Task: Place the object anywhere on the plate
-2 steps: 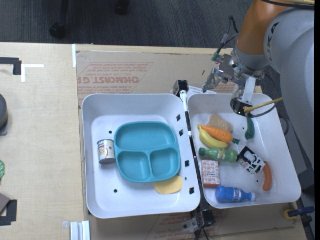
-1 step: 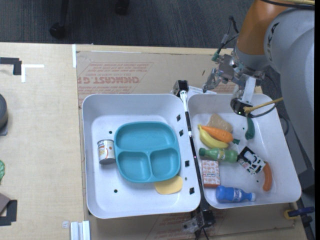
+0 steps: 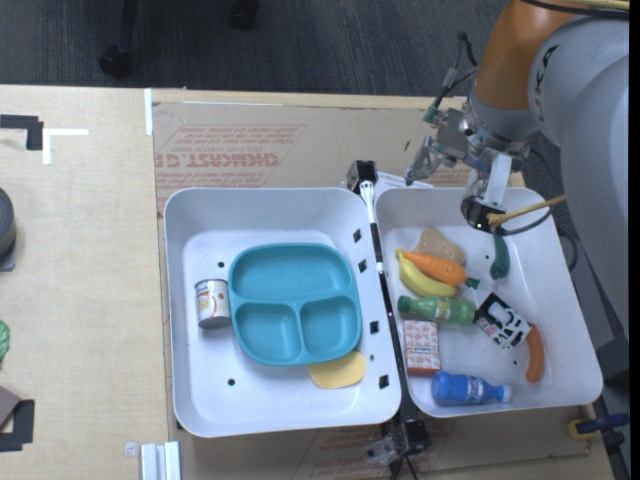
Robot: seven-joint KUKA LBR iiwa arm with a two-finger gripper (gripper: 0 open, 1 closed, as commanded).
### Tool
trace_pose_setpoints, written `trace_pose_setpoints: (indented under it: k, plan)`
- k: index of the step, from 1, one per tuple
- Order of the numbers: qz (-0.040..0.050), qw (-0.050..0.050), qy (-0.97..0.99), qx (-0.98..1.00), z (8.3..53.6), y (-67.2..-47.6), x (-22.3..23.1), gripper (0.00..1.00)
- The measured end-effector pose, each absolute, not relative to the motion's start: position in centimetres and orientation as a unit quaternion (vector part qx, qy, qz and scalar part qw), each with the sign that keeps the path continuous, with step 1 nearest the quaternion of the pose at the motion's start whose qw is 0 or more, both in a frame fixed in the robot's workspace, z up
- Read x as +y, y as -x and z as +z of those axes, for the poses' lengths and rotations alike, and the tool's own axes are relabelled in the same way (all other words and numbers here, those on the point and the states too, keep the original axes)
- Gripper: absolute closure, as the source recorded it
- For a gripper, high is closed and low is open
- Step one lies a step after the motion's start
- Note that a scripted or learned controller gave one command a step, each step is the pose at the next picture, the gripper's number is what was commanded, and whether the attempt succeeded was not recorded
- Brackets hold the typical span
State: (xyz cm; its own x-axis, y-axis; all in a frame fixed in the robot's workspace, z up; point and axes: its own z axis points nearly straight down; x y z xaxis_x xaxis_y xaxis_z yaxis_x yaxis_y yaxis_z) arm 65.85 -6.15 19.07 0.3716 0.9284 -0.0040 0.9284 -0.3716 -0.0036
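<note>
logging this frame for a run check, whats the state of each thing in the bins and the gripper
plate: in the left bin, nothing on it
can: on its side, left of the plate
yellow disc: flat, partly tucked under the plate's edge
carrot: lying across the banana
green bottle: on its side
blue bottle: on its side
sausage: lying flat
gripper: above the right bin's rim, holding nothing visible
</note>
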Motion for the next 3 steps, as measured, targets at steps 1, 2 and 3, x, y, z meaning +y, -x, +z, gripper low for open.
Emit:
trace_pose_setpoints:
  k: [1, 2, 3]
  plan:
    - [0.0027, 0.000, 0.828, -0.561, 19.07, -65.85, -6.15, 0.00]
    - [0.0027, 0.000, 0.828, -0.561, 19.07, -65.85, -6.15, 0.00]
    - [0.0027, 0.000, 0.828, -0.561, 19.07, -65.85, -6.15, 0.00]
